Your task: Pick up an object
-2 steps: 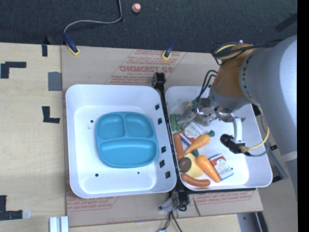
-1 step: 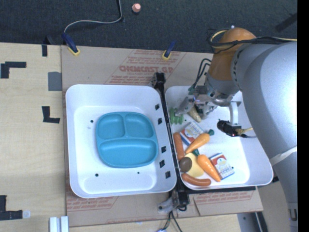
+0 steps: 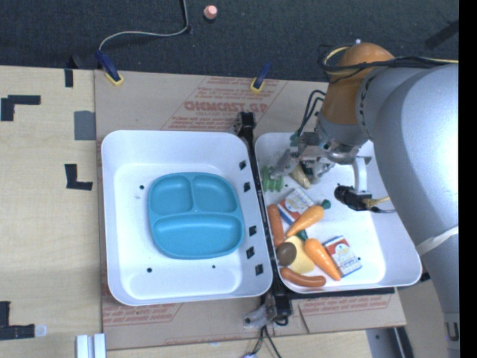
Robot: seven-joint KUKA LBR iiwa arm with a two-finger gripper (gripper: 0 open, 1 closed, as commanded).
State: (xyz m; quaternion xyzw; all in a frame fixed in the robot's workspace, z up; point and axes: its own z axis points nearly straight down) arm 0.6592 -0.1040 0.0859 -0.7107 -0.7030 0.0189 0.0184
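Hovering pincer [image 3: 302, 161] near right bin [image 3: 387, 263] far-left corner, grip state unclear; toys crowd left edge.

"CHEMCAST" on cardboard sheet [image 3: 216, 104]

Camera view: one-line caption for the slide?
Arm's gripper low over the right bin of toy carrots and small boxes; blue divided plate lies in the left bin.

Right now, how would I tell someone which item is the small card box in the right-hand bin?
Start at the right-hand white bin, the one crowded with toy food. Go to its near right corner, where the small box lies flat beside a carrot. It is the flat rectangular piece there, white with red, among rounded vegetables.
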